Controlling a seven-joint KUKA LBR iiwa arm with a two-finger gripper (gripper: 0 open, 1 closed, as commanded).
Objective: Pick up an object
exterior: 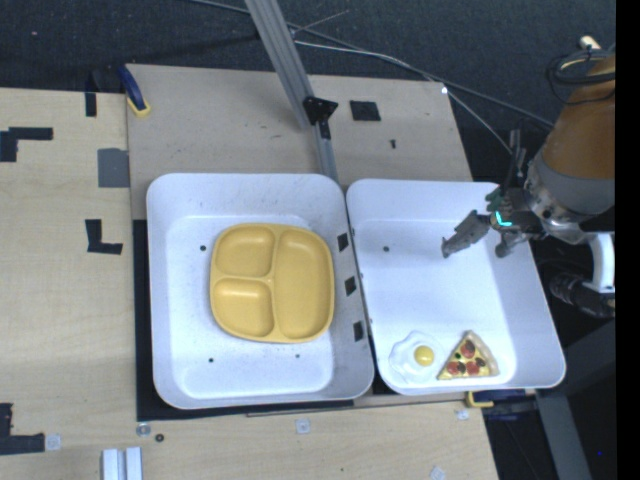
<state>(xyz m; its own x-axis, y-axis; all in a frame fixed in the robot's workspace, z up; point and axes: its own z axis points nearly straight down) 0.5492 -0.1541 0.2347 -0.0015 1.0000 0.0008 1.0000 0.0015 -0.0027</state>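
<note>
Two shallow white bins sat side by side on the wooden worktop. The left bin held a yellow divided plate, lying flat near its middle with three compartments facing up. In the right bin two small toy foods lay close together at the near edge: a fried egg with a yellow yolk, and just beside it on the right a pizza slice with red toppings. The arm reached in from the right, its orange band showing above the grey wrist. The gripper hung over the upper right part of the right bin, well apart from the egg and the pizza slice. Its fingers were spread apart, one pointing left and down over the bin floor and the other near the bin's right wall, with nothing between them. A grey metal post slanted down toward the gap between the bins.
</note>
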